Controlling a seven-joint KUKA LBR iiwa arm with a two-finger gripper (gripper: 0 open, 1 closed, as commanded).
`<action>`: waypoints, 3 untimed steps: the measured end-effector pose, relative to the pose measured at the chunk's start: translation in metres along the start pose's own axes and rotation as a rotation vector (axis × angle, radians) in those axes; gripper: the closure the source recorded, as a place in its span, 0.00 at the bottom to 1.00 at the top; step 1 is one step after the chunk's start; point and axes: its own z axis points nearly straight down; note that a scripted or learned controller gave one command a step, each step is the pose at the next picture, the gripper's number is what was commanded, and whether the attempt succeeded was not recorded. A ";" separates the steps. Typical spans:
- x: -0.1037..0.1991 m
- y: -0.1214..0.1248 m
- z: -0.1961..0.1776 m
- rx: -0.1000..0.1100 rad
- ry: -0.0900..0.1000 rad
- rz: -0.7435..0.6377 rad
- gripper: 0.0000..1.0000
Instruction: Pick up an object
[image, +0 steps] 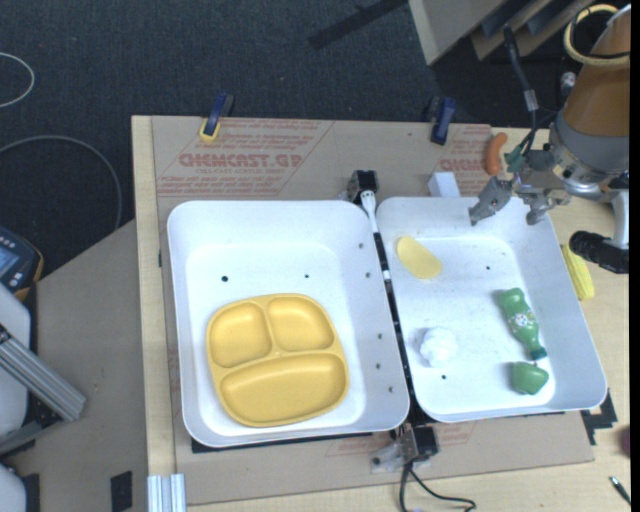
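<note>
Just one fixed cam here, mounted above the brown cardboard-topped bench (300, 150), looking down at a slant, far enough back to fit both shallow white plastic bins (190, 300) in frame.

Arm (600, 95) cut off by top and right edges; only orange band and wrist show. Gripper (512, 203) fingers small and dark, nothing visible between them. Black part (603, 250) beside right bin (560, 395) runs off right edge, identity unclear. Green item (521, 320) has a small label, too small to read. White lump (436, 345) blends into bin floor, outline vague. Grey rail (40, 380) and dark device (15, 260) clipped at left edge. Cardboard print (240, 160) only partly legible.
</note>
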 end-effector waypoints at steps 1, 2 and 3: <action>0.094 0.032 0.037 0.001 0.003 -0.009 0.00; 0.046 -0.036 0.141 0.012 0.002 0.007 0.00; 0.080 -0.117 0.029 0.001 0.003 0.000 0.00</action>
